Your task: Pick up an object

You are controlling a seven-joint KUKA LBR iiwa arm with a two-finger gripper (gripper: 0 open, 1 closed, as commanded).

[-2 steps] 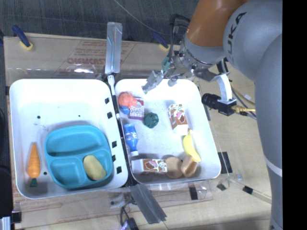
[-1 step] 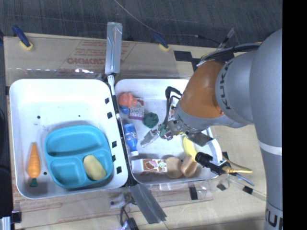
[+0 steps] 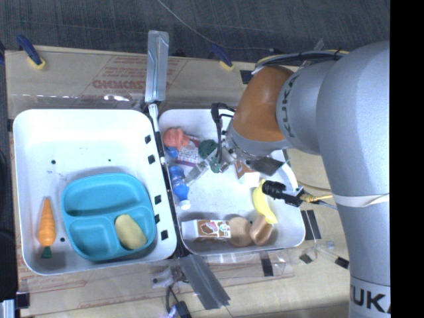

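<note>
Nearest us, the grey arm point(image 3: 344, 124) fills the right side, bent down into the right bin point(image 3: 291, 234) so its gripper point(image 3: 215, 161) hangs over the clutter there. We cannot tell its state. We judge the water bottle point(image 3: 177, 177), just beside it, the likely target; its long axis runs along the divider, cap toward the bench's front. Farther left, the blue tray point(image 3: 99, 207) holds a potato point(image 3: 130, 231).
</note>
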